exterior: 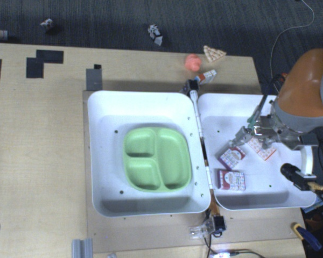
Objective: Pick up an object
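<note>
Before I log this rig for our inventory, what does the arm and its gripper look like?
The arm is rounded and grey, with a broad orange band above the wrist. Its gripper is a small assembly of silvery metal with thin fingers and a spot of green near its base. A thin black cable loops across the floor behind it.

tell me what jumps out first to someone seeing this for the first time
The pale green divided tray sits in the left white bin, the brightest thing in view. In the right bin the grey arm with its orange band reaches in from the right, its hand just above small red-and-white packets. A pink ball lies on the bench behind the bins.
</note>
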Controlling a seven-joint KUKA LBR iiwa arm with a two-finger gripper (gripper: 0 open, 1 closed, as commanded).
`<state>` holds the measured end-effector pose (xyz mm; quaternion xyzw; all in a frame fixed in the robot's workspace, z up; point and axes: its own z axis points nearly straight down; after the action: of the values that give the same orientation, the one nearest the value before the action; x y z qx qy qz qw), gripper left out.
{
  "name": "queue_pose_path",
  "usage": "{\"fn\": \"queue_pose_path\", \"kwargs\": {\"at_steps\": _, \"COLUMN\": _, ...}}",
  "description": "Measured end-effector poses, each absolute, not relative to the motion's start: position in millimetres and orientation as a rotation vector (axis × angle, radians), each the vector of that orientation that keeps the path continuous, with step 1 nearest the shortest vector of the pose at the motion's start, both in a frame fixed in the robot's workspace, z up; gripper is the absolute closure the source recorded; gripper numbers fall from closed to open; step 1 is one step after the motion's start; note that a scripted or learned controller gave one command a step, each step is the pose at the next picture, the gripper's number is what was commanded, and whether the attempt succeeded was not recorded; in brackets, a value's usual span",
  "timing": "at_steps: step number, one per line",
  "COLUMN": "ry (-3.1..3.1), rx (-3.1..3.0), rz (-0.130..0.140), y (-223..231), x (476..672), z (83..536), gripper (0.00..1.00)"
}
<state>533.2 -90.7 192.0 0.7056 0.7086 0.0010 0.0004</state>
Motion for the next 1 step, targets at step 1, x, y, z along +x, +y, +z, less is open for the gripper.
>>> {"fn": "queue_pose_path", "kwargs": {"at_steps": 1, "ry": 2.219, "rx": 2.214, "rz": 0.009, "y": -82.7, "x": 529.8, "z": 86.9, "gripper": 0.00}}
